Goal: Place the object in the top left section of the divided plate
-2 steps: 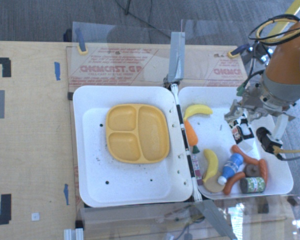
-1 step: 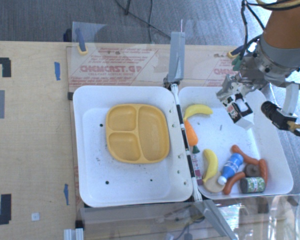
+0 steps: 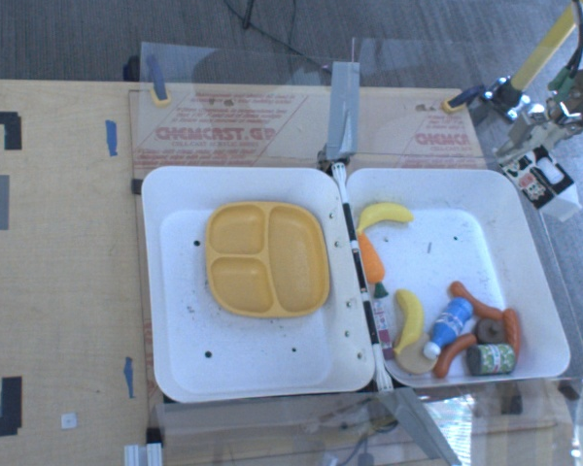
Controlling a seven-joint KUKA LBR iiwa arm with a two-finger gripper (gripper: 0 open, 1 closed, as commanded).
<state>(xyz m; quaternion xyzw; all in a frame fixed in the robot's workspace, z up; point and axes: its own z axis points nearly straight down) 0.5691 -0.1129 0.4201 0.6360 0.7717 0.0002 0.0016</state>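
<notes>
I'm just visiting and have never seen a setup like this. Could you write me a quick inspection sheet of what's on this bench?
Surface: wooden bench bearing two white bins, left bin and right bin.
Job's things: yellow divided plate in the left bin, all sections bare.
Clutter: right bin holds two bananas, carrot, blue bottle, green can, sausages.
Grippers: nothing seen over the bins.
Cables: black cable on the floor behind.
Surroundings: blue tape marks, grey carpet.

Yellow divided plate (image 3: 268, 259), white bins (image 3: 165, 289)
</notes>
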